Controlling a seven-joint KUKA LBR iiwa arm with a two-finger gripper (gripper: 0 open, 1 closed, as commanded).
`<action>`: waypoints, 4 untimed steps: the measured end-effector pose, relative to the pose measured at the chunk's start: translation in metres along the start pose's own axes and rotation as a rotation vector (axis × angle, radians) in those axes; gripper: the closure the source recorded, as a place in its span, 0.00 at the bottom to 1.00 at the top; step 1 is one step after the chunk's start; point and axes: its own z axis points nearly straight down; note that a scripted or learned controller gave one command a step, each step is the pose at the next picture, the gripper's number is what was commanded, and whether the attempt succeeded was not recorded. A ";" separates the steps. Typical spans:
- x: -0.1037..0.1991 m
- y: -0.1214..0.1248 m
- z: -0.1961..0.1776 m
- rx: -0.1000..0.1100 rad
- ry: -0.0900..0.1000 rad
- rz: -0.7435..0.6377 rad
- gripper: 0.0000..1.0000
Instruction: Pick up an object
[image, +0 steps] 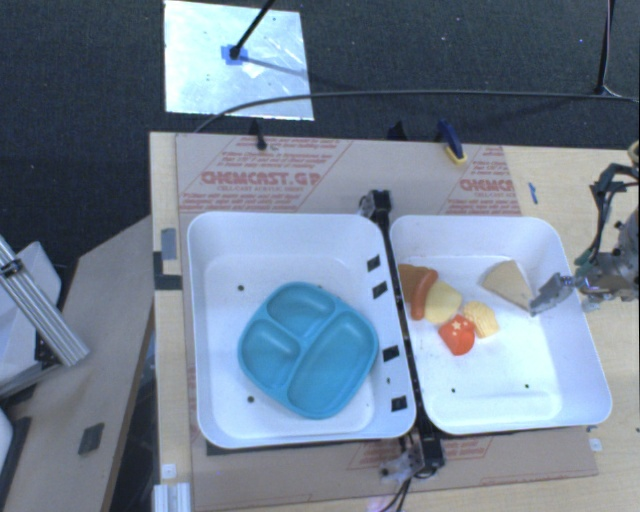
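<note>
The right bin (560, 385) holds a cluster of toy foods near its left wall: an orange sausage-shaped piece (417, 287), a pale yellow lump (443, 302), a red tomato (458, 336) and a yellow ridged piece (482, 319). A beige wedge (508, 282) lies further right, toward the back. My gripper (556, 290) reaches in over the bin's right rim and sits just right of the wedge, close to its edge. Nothing shows in its grasp.
The left bin (215, 260) contains a blue divided plate (307, 348). A black hinge strip with clips (392, 320) runs between the bins. Cardboard (300, 170) lies under both, with a blue clamp (453, 142) at the back edge.
</note>
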 end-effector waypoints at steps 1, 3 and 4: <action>0.000 0.003 -0.006 -0.010 -0.003 -0.004 0.00; -0.004 -0.009 0.095 -0.007 -0.002 0.000 0.00; -0.005 -0.008 0.145 -0.010 -0.002 0.000 0.00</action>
